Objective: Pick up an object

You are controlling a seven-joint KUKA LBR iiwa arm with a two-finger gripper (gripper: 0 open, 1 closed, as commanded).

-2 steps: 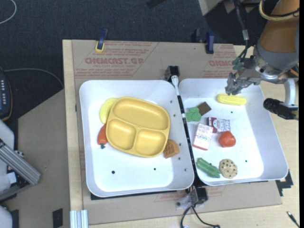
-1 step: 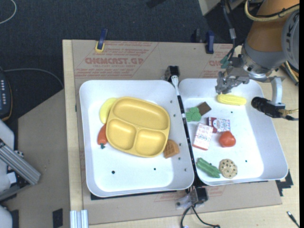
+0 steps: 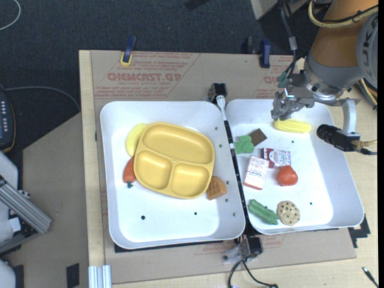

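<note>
The yellow corn cob (image 3: 292,125) lies at the far edge of the right bin (image 3: 336,179), just below the gripper (image 3: 287,108), whose spread I cannot tell. Nearer sit a tomato (image 3: 287,176), a cookie (image 3: 288,212) and a white carton (image 3: 257,172). The left bin (image 3: 114,179) holds a yellow divided plate (image 3: 173,159).

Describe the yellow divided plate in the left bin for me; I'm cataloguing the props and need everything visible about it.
The yellow divided plate looks like smooth moulded plastic, with rounded corners and three compartments: one long one along its far side and two smaller ones nearer the camera. It lies right way up, slightly rotated, in the middle of the left bin, nothing in its compartments. A yellow item and a red-orange item peek out at its left edge; a waffle-like piece sits against its near right corner.
</note>
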